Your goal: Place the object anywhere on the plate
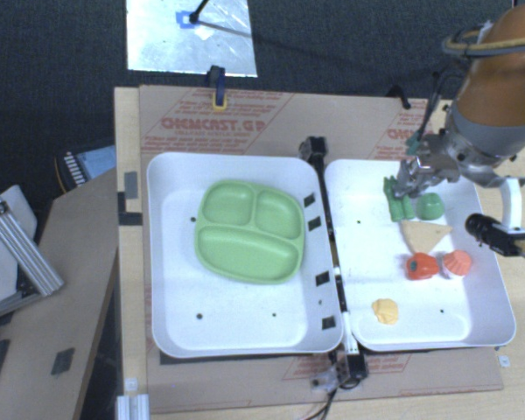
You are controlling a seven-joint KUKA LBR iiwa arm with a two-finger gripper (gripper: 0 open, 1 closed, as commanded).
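- Nearest the camera runs the front edge of the bench, which carries two shallow white bins side by side.
- Left bin holds the green plate, a divided one with three compartments, lying near the bin's middle with nothing on it.
- Right bin holds the loose pieces; the arm reaches over its far right corner.
- At that bin's far edge the gripper is down on a cluster of green objects; I can't tell how far it is open or whether it has anything.
- Smaller pieces sit toward the right edge: a pale wedge, a red-orange piece touching a pink one, and a yellow lump near the front edge.
- My reading: this is the grasping step, with nothing carried across yet. Next comes a firm hold, a lift clear of the divider, then travel to the plate.
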